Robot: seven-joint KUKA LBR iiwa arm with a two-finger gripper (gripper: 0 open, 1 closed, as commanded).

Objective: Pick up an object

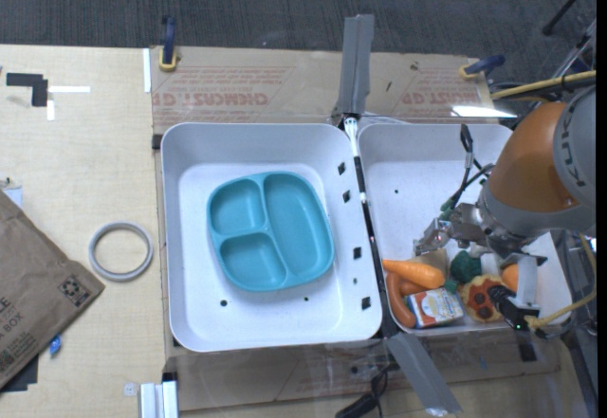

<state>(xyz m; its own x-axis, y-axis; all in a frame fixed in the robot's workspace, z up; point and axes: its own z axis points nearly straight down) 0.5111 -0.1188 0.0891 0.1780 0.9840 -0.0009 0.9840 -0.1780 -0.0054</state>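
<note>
So you've got the two white bins side by side on the table [76, 170], and the arm [536, 170] comes in from the right, hanging over the right bin [417, 160] with its orange band easy to spot. The pincer [453, 228] sits low over the front part of that bin, right above the pile of stuff, but honestly you can't tell whether it's open or closed from this angle, since the wrist and cables cover most of it, and nothing is visibly caught in it. The things to grab are all bunched at the near end of the right bin: a carrot [413, 269] lying on its side just beside the pincer, a small carton [438, 308] with a red and white label in front of it, a dark green piece [466, 266] next to the carrot, and a red and yellow toy [484, 298] touching the carton's right side. The left bin [190, 312] holds a teal divided plate [271, 231] lying flat near its middle. Off to the left on the table you'll see a grey tape ring [120, 249] and a brown cardboard box [33, 298], well apart from both bins.
</note>
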